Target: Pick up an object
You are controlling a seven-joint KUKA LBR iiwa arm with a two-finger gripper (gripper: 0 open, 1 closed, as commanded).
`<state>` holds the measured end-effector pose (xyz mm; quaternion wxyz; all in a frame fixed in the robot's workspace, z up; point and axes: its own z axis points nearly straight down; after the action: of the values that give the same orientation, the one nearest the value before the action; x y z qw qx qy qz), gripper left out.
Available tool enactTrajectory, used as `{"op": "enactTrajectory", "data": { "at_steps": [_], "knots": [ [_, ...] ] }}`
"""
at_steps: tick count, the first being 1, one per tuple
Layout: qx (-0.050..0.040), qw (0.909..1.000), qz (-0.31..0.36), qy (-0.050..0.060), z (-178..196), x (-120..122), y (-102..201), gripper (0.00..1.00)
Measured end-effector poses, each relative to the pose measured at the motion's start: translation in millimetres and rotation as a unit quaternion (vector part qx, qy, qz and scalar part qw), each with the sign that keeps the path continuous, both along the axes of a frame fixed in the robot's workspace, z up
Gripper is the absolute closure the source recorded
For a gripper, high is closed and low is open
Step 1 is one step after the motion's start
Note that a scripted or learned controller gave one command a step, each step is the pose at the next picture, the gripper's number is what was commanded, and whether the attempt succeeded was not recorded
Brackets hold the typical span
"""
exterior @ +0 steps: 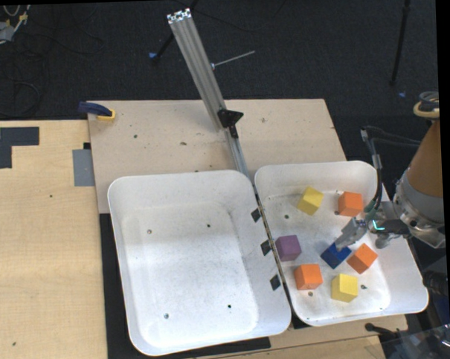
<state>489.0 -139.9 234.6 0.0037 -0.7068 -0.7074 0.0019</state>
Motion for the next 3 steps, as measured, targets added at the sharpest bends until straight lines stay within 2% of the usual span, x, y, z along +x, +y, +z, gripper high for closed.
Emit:
{"op": "enactTrajectory", "data": {
  "at_steps": [1,3],
  "knots": [
    [-0.0007,1.0,-0.002,-0.003,2,1,-1,0.0],
    [0.0001,1.0,-0.001,0.0,-84,3,2,0.0]
  ]
}}
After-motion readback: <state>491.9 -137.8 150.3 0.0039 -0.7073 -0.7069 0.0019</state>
